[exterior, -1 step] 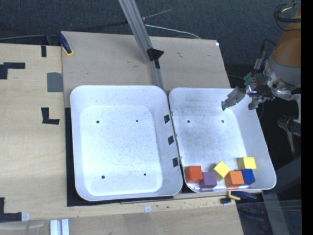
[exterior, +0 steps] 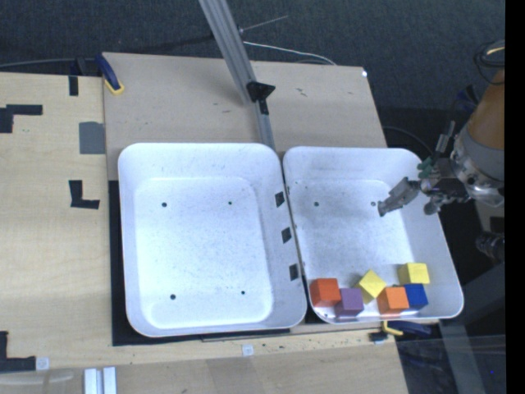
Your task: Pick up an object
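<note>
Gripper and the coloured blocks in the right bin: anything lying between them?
No. In the camera view, only bare white bin floor separates the gripper from the blocks, which cluster along the bin's near edge.

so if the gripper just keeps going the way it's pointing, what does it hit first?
The gripper points left and slightly down over the right bin. Likely first contact is that bin's bare floor; the blocks sit well off that line at the near edge. Height above the floor is unclear.
</note>
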Robot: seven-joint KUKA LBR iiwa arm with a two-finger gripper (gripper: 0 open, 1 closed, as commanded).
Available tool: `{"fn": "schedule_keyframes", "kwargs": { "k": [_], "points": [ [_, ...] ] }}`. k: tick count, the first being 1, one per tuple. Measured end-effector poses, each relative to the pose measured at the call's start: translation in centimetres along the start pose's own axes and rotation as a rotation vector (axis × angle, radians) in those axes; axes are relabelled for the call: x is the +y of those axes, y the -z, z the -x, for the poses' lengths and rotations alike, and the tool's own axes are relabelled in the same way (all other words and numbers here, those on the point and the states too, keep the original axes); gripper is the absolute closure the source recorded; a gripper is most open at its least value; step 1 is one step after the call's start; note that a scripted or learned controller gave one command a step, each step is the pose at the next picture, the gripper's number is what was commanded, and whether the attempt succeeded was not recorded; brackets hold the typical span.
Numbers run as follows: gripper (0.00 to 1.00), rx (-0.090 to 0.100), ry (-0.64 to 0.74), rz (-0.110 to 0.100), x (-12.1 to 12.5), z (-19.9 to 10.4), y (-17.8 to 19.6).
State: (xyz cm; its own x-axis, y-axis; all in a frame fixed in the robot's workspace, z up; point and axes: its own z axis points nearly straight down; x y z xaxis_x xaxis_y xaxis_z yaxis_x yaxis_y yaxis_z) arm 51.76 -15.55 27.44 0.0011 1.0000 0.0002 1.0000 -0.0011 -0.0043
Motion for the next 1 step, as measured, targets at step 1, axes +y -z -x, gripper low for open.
{"fn": "schedule_keyframes", "kwargs": {
  "k": [1],
  "points": [
    [0.0,0.0,0.008,0.009,2.26,-5.36,5.24]
  ]
}}
